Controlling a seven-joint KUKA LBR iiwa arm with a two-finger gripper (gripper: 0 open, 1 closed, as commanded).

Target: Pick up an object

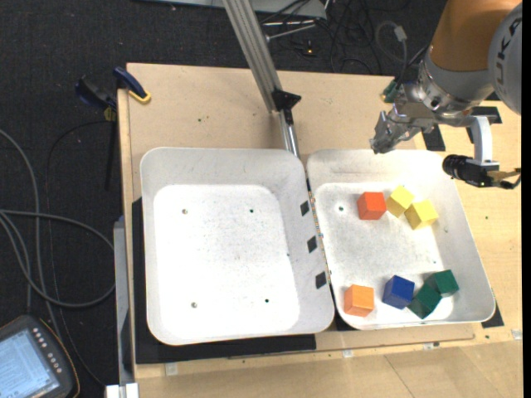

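Observation:
The right bin [465,247] holds several small blocks. An orange-red block [372,206] and two yellow blocks [401,199] [422,213] lie near its back. Along its front lie an orange block [358,299], a blue block [398,291] and two green blocks [445,282] [426,299]. My gripper [385,141] hangs over the back edge of the right bin, above and behind the orange-red block, with nothing seen in it.
The left bin [166,181] sits beside the right one. A slanted metal pole [257,56] rises from the bench behind the bins. A blue and yellow clamp [112,89] is at the bench's far left corner. Cables lie on the floor to the left.

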